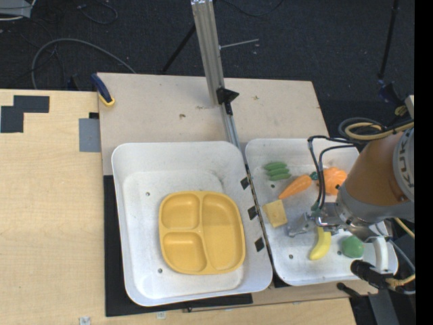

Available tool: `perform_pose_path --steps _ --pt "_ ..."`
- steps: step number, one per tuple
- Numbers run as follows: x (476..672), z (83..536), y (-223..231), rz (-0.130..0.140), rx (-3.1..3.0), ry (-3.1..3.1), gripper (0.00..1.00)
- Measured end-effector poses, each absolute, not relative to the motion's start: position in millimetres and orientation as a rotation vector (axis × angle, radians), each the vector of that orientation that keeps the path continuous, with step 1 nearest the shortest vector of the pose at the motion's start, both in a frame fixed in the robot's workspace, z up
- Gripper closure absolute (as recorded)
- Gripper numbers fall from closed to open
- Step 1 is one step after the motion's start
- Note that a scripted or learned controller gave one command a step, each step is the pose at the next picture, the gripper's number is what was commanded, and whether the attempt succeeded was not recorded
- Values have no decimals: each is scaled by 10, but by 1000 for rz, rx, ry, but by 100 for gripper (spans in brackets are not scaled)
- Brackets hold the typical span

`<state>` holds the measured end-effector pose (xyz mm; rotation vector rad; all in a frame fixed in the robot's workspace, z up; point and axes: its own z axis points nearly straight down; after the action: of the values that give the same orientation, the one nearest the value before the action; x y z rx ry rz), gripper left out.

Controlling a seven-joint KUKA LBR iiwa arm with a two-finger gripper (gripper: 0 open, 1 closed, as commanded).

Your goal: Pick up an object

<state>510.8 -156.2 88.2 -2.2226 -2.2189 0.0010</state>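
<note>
Target object: a small yellow plastic banana (pixel 319 246) is taken as the likeliest pick; it lies in the lower middle of the right bin, at the frame's lower right.
Long axis: the banana is seen running from upper right down to lower left, slightly curved.
Direction from gripper: the metal two-finger gripper (pixel 312 222) is placed just above and slightly left of the banana's upper end, so a short move down the frame is judged to be needed.
Gripper state: nothing is seen between the fingers; whether they are spread or pressed together cannot be told.
Neighbours: a green round plastic fruit (pixel 351 247) is set just right of the banana; a pale yellow cheese-like block (pixel 275 213) lies to the left.
Farther items: an orange plastic carrot (pixel 295 186), an orange round fruit (pixel 333 179) and a green ridged pod (pixel 276 170) are spread across the upper part.
Right container: the shallow white right bin (pixel 291 266) holds all six toys.
Left container: the shallow white left bin (pixel 135 249) holds a yellow three-compartment plate (pixel 201 232), whose compartments are bare.
</note>
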Motion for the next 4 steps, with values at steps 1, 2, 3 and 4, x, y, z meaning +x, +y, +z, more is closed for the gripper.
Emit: perform_pose_path --steps 1,2,3,4 --pt "5123 1012 -1572 -3 -2229 -2215 100" --pt "5105 1638 -1583 -2 -2221 -2225 100" --pt "5126 2263 -1545 -4 -2222 -2226 100" --pt "5134 2582 -1552 -1 -2221 -2224 100"
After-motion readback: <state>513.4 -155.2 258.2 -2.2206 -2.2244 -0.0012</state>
